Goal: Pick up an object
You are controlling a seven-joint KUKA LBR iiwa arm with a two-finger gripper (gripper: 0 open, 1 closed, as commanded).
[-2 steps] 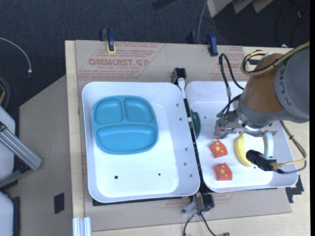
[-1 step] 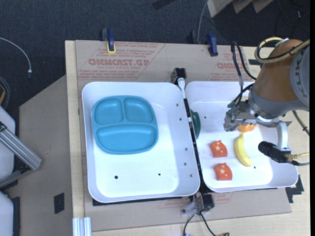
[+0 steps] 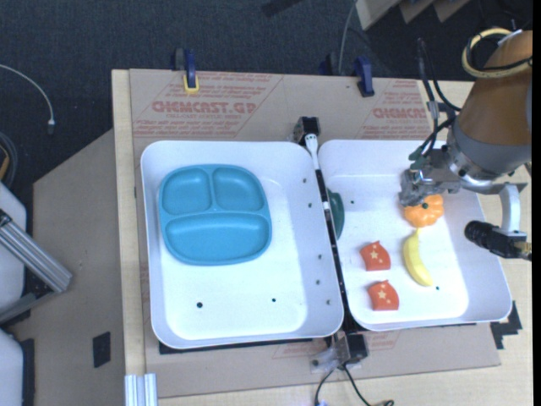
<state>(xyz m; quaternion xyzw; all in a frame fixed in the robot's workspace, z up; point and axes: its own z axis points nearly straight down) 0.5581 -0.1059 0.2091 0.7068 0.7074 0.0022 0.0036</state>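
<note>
Reaching in from the right, the tool (image 3: pixel 420 189) hangs low over the right bin (image 3: pixel 473 307), directly above an orange round object (image 3: pixel 423 213). From this angle the tool's metal end overlaps the top of the orange object, and I cannot tell whether it is spread, closed, or gripping anything. The grey arm (image 3: pixel 494 100) with its orange band rises behind it toward the upper right corner.

Just below the orange object lies a yellow banana (image 3: pixel 416 259), slanting down the bin. To its left sit two red blocks with yellow stars: the upper red block (image 3: pixel 375 255) beside the banana, and the lower red block (image 3: pixel 384 295) nearer the front rim. A dark green item (image 3: pixel 336 212) rests against the bin's left wall.

The left bin (image 3: pixel 228 307) holds a blue divided plate (image 3: pixel 215 214) with three compartments, lying flat in the upper left part. Both bins sit side by side on the brown board of the tabletop (image 3: pixel 127 227).
</note>
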